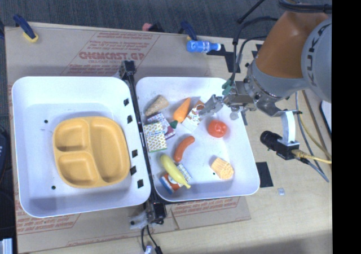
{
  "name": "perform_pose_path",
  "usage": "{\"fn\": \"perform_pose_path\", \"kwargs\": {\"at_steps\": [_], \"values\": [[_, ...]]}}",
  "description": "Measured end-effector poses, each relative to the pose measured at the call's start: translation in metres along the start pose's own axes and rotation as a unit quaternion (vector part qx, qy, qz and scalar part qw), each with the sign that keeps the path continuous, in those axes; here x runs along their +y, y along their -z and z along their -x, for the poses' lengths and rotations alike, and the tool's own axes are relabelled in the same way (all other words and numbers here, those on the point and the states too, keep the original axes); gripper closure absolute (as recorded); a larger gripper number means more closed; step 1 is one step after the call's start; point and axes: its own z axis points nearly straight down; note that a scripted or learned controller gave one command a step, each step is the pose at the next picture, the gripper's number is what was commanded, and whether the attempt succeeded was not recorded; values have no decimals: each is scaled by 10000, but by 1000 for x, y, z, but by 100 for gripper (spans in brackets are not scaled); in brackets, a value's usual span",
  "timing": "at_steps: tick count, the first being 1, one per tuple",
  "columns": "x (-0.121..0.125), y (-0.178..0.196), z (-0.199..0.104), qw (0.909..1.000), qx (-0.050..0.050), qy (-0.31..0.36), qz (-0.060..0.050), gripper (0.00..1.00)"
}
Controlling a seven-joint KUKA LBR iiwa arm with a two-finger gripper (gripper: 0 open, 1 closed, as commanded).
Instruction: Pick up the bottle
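Nearest the camera, a yellow banana (175, 171) lies at the right bin's (248, 163) front edge. Further back, the small bottle (195, 115) lies beside the carrot (181, 109), long axis slanting toward the back-right. The gripper (216, 103) sits just right of its upper end. Open or closed: cannot be determined.

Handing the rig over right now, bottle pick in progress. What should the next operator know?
Gripper: low over the right bin, at its back right; nothing seen held.
Bottle: likely the small white and red item just left of the gripper, between the carrot and the tomato; it is too small to be sure.
Done: approach.
Left: grasp and lift.
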Motion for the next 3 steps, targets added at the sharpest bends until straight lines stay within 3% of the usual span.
{"fn": "perform_pose_path", "kwargs": {"at_steps": [1, 2, 3], "values": [[0, 10, 0, 10000, 2, 25, -12, 100], [-57, 45, 67, 9875, -10, -1577, 12, 100], [-64, -32, 54, 9795, 8, -2015, -6, 100]]}}
